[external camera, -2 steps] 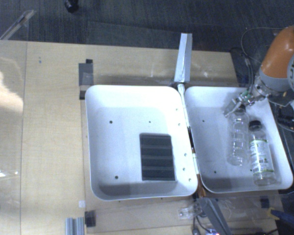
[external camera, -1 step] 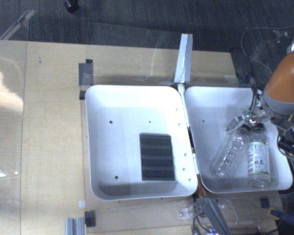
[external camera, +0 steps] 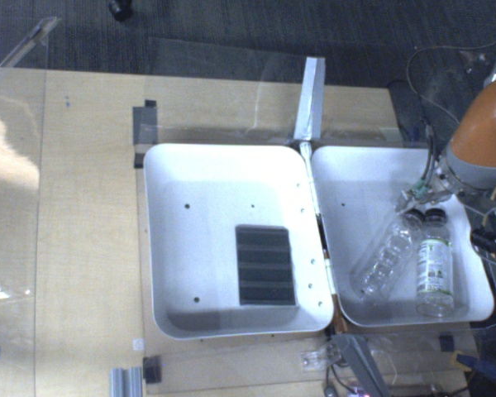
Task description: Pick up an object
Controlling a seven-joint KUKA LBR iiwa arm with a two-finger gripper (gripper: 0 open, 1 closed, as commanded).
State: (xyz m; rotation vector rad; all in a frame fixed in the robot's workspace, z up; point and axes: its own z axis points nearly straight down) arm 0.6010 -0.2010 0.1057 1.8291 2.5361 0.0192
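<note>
On the wooden tabletop (external camera: 74, 246), 2 white bins sit side by side. The left bin (external camera: 174, 222) holds 1 dark ribbed block (external camera: 265, 265) lying flat near its front right part. The right bin (external camera: 355, 180) holds 2 clear plastic bottles: 1 lies tilted (external camera: 385, 256), and 1 with a label (external camera: 434, 273) lies just beside it at right. The claw (external camera: 424, 195) hangs above the bottles' caps at the bin's right; whether it is wide or narrow cannot be told.

The clear plastic bottle (external camera: 434, 273) at the lower right of the frame has a white label, but its words are too small to read.
</note>
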